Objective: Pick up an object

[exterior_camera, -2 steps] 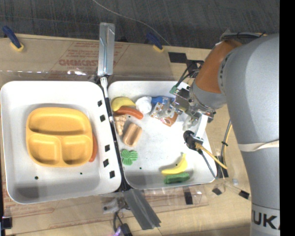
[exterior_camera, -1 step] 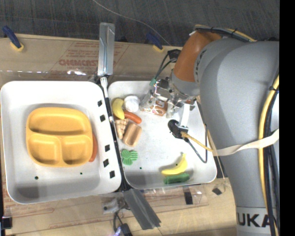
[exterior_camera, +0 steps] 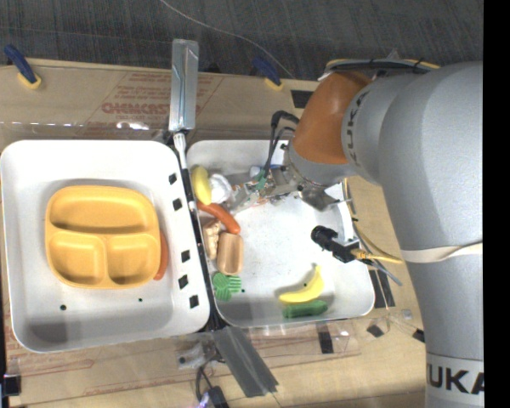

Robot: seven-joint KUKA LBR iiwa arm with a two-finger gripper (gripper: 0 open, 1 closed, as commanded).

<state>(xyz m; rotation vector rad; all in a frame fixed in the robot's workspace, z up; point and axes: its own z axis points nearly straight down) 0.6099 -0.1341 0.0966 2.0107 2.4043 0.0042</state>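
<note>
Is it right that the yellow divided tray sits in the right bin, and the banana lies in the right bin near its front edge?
Not quite. The camera view shows the yellow divided tray in the left bin, not the right one. The banana does lie in the right bin near its front edge.

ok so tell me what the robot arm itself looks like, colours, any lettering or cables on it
The arm is bulky and rounded, in smooth light grey, with a glossy orange band above the wrist. Dark letters "KU" show at the lower right of its body. Thin black cables loop beside the orange section. The end effector is a small cluster of dark and metallic parts, too cluttered to make out in detail.
</note>
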